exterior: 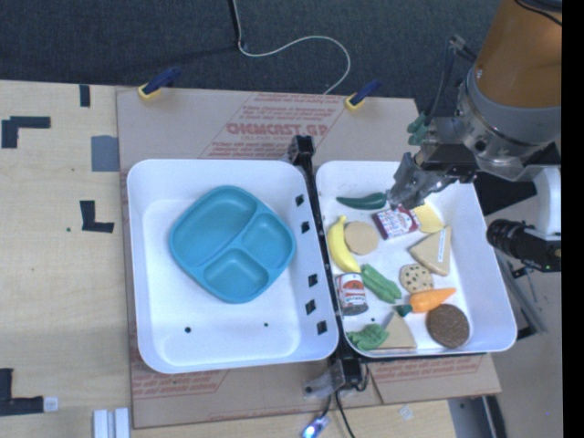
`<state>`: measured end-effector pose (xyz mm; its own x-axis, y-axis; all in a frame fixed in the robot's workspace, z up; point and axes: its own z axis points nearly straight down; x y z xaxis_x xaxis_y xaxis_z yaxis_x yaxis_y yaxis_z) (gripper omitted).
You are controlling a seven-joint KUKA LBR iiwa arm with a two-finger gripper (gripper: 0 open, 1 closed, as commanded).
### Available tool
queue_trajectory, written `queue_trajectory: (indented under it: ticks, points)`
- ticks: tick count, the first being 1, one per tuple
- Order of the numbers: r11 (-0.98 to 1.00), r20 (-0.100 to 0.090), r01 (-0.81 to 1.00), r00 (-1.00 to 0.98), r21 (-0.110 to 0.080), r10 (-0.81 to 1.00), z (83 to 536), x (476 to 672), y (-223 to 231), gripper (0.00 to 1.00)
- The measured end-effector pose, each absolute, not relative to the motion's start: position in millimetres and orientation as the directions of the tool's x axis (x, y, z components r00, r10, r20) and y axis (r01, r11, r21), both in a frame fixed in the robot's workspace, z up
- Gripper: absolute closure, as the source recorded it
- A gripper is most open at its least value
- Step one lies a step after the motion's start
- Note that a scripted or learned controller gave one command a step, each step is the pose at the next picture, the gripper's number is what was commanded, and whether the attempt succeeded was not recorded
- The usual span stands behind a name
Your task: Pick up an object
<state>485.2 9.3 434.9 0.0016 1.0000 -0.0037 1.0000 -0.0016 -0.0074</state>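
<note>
The right bin [484, 245] holds several toy foods: a green chili [363, 201], a banana [341, 245], a tan round cracker [361, 237], a purple packet [395, 222], a yellow piece [427, 217], a bread wedge [433, 251], a chip cookie [415, 276], a green pickle [381, 283], a carrot [429, 299], a small can [352, 293] and a brown round patty [447, 325]. My gripper [406, 192] hangs over the bin's far side, just above the purple packet and beside the chili's right end. I see nothing held in it.
A blue divided plate [233, 243] lies in the left bin [146, 272]. A black divider [315, 245] runs between the bins. A green leafy piece [369, 338] and a flat wedge [399, 334] sit at the right bin's near edge. A white cable [292, 48] loops behind the bins.
</note>
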Motion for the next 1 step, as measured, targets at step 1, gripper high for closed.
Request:
queue_trajectory:
  ticks: [1]
  points:
    - [0.009, -0.001, 1.0, -0.009, 0.0, 1.0, 491.7, 485.6, 80.4, 1.0]
